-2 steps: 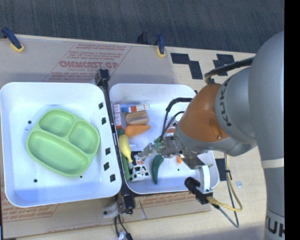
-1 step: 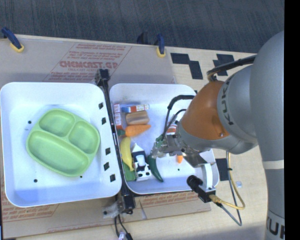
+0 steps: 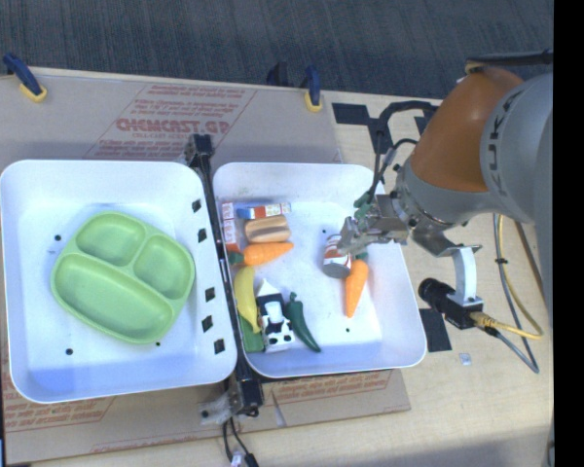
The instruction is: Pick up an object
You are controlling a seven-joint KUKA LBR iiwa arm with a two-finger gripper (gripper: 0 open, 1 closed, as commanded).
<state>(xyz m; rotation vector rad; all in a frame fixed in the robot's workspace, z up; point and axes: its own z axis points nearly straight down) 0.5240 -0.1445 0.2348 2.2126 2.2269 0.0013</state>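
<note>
**Fingers low over a carrot in the right bin**

We see the gripper (image 3: 343,253) down inside the right bin (image 3: 394,343), right at the upper end of a carrot (image 3: 355,288) that lies near the bin's right wall, pointing toward the front edge. A small red and silver patch shows at the fingers, but we cannot tell whether it belongs to the gripper or is a separate object. We also cannot tell whether the fingers are spread or pressed together; their tips merge with that patch and the carrot's top.

We judge the step in hand to be the reach or the grasp itself, with the lift not yet done: the carrot rests on the bin floor. The next move calls for a firm pinch across the carrot's thick end, then a straight rise clear of the wall.

Well apart, along the bin's left side, lie a second carrot (image 3: 267,254), a hot dog (image 3: 267,229), a banana (image 3: 244,295), a green pepper (image 3: 301,325) and a toy cow (image 3: 276,326). A green divided plate (image 3: 124,276) sits in the left bin (image 3: 24,193). The arm's bulk hides the tabletop behind it.
</note>
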